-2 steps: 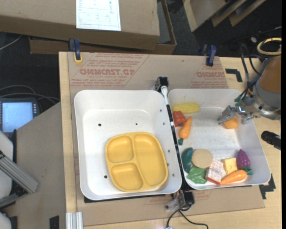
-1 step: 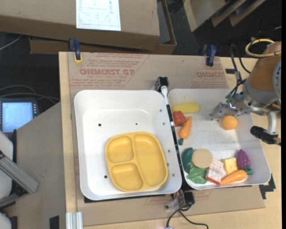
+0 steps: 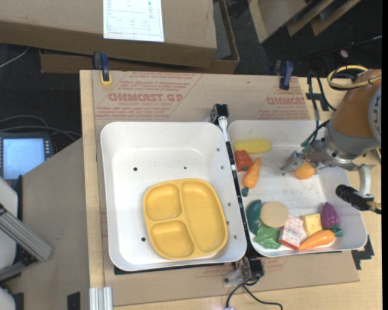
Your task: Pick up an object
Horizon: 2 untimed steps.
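Bench (image 3: 151, 100), seemingly cardboard-topped, under left bin (image 3: 121, 181) and right bin (image 3: 285, 130)

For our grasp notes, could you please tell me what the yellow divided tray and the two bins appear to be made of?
The yellow divided tray looks like moulded plastic with a matte finish: one even colour, rounded compartment edges, only soft highlights. The left bin and right bin seem to be thin white plastic, smooth and slightly glossy, with rolled rims; painted metal cannot be ruled out.

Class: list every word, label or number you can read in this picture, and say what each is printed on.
"CHEMCAST GP", red, left print on the board; partly blurred.
A red print at right: too blurred to read.
Sheet on the box: too small.
Small carton in the right bin: too small.
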Each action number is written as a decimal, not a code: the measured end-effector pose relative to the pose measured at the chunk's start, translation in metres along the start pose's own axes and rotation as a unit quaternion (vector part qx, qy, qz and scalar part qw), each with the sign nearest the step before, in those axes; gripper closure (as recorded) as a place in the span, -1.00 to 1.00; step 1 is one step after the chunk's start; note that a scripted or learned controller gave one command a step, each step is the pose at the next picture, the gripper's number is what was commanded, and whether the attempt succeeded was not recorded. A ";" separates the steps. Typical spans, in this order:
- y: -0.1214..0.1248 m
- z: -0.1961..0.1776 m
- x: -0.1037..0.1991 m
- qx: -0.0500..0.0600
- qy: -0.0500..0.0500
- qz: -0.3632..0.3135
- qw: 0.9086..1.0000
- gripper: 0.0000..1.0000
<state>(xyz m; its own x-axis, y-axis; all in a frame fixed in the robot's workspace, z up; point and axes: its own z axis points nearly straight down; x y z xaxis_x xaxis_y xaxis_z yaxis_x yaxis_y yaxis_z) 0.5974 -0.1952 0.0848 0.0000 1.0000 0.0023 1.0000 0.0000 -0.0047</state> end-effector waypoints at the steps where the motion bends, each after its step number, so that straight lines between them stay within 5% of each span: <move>1: 0.002 -0.011 -0.001 -0.003 -0.001 0.000 1.000 1.00; 2: 0.056 -0.057 0.099 -0.007 0.000 -0.005 1.000 1.00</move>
